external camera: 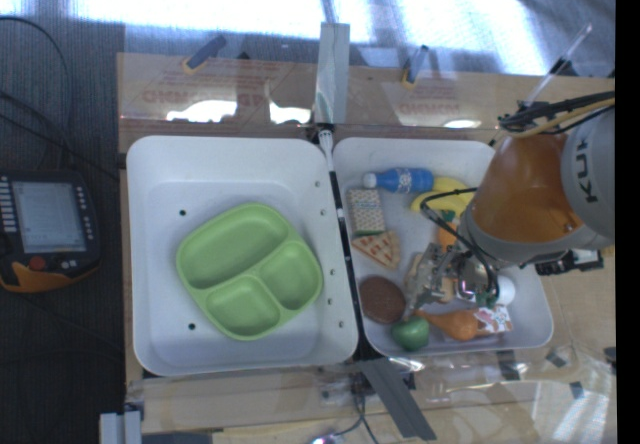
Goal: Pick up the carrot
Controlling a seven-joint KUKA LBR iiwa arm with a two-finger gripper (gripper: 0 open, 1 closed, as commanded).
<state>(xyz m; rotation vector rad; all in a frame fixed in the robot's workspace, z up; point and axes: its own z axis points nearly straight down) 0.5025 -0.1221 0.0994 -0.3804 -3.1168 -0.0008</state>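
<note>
Carrot point(455, 324) noted at the right bin's point(535, 327) near wall, just below the hand point(432, 284), beside a green fruit point(410, 334). Hand poised over the clutter; finger spread cannot be told. Approach step judged; a short descent onto the carrot is called for.

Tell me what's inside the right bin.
The right bin holds a blue-labelled bottle, a yellow item, a small packet, a pizza slice, a brown disc, a green fruit and the carrot. The arm covers whatever lies beneath it.
</note>
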